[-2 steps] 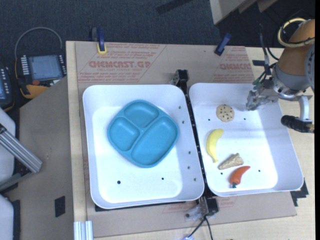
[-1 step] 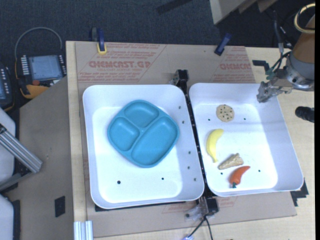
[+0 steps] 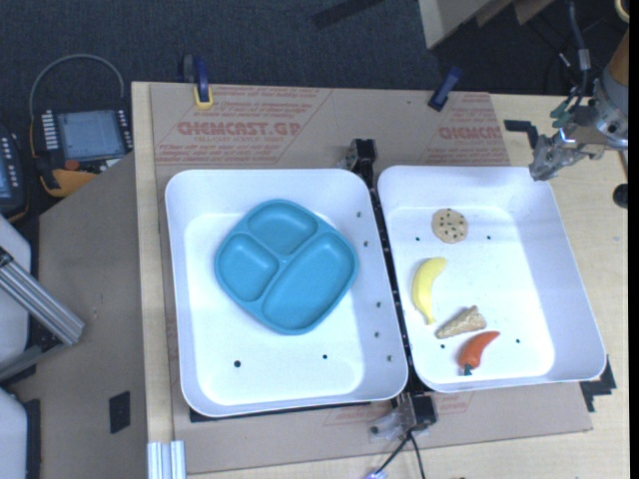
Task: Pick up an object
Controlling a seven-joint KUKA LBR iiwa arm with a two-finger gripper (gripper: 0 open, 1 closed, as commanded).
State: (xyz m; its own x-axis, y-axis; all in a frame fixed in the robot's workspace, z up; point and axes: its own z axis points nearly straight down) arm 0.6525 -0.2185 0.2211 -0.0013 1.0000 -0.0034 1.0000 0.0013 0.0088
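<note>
The right bin (image 3: 539, 267) holds a round cookie (image 3: 449, 226), a yellow banana (image 3: 428, 285), a tan wedge-shaped piece (image 3: 460, 322) and a red pepper (image 3: 478, 349). My gripper (image 3: 550, 160) hangs at the far right, over the right bin's back right corner, well away from these items. Nothing is between its fingers.
The left bin (image 3: 200, 347) holds a blue divided plate (image 3: 287, 264). A clamp (image 3: 363, 154) sits between the bins at the back. A pendant with a screen (image 3: 92, 133) lies off the bench at the left.
</note>
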